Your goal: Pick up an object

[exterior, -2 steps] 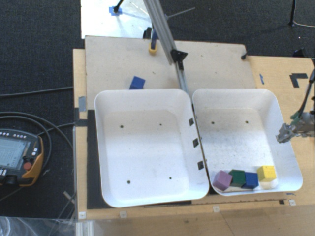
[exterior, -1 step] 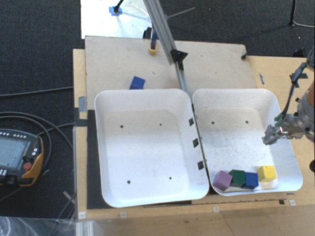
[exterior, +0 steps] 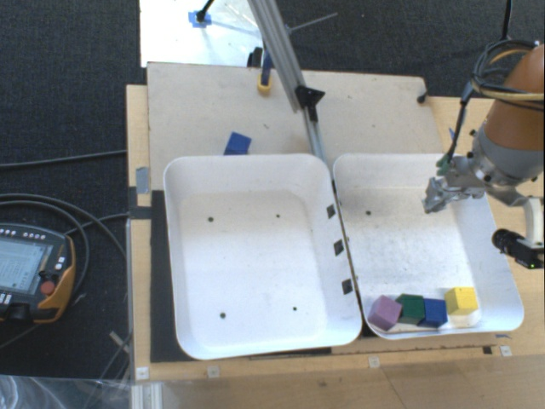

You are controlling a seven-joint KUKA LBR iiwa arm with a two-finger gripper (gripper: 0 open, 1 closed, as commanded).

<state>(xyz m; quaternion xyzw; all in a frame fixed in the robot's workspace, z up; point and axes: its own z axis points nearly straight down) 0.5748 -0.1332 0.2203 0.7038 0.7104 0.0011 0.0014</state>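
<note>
In the camera view, the arm [exterior: 511,118] comes in from the right, its orange band above a grey wrist, and the gripper [exterior: 436,196] hangs over the upper part of the right bin [exterior: 375,186]. Whether its fingers stand apart or together cannot be told from this angle; nothing is seen between them.

The objects lie well below the fingers in the picture, in a row along the near wall of the right bin. From left to right there is a purple block [exterior: 385,311], a green block [exterior: 411,307], a blue block [exterior: 434,313] and a yellow block [exterior: 461,302]. The purple, green and blue ones touch one another; the yellow one sits just beside the blue. None of them is near the fingers.

To the left of the fingers lies the left bin [exterior: 183,228], its edge against the right bin. Both rest on the tabletop [exterior: 366,100]. Up and to the left of the fingers, outside the bins, a small blue piece [exterior: 238,144] lies on the tabletop, and a slanted grey pole [exterior: 277,41] crosses above it. Far to the left, off the tabletop, a handheld control pendant [exterior: 30,271] rests on the dark floor with its cables.
</note>
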